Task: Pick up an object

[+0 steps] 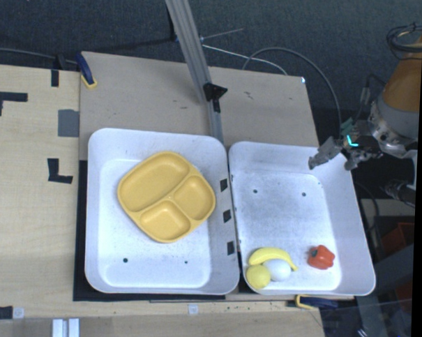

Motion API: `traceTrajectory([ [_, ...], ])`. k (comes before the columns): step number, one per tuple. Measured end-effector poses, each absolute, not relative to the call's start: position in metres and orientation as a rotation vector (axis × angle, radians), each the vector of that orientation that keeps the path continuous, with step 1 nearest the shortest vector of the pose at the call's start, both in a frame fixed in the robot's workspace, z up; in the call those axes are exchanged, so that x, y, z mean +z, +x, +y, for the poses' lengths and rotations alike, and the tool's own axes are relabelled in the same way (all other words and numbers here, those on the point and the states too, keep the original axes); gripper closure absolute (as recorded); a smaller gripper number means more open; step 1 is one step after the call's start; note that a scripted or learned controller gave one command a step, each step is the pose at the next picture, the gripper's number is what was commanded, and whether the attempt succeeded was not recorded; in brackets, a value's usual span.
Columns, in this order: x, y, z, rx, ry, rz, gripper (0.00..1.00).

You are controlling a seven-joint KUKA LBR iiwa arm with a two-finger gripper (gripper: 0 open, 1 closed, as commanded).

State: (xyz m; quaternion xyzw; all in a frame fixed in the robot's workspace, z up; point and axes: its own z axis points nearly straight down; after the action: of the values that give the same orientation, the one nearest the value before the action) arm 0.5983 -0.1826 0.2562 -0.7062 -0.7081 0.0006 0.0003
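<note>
A yellow divided plate (166,196) lies in the left bin (105,194). In the right bin (286,202), near its front edge, sit a yellow banana (272,256), a yellow lemon-like fruit (258,276), a white egg-shaped object (280,271) and a small red pepper (321,257). My gripper (335,154) hangs over the right bin's far right corner, well away from the fruit. Its two dark fingers are spread apart with nothing between them.
A slanted metal pole (195,52) rises behind the bins. Cables (271,59) trail across the bench behind the right bin. The arm's body (402,103) stands at the right edge. Black tape marks (11,103) dot the wooden surface to the left.
</note>
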Motion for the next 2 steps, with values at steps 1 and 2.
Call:
traceTrajectory([
  [1,0.205,0.595,-0.192,0.008,-2.218,-2.219,0.00],
  [2,0.141,0.589,-0.193,0.009,-2.215,-2.218,0.00],
])
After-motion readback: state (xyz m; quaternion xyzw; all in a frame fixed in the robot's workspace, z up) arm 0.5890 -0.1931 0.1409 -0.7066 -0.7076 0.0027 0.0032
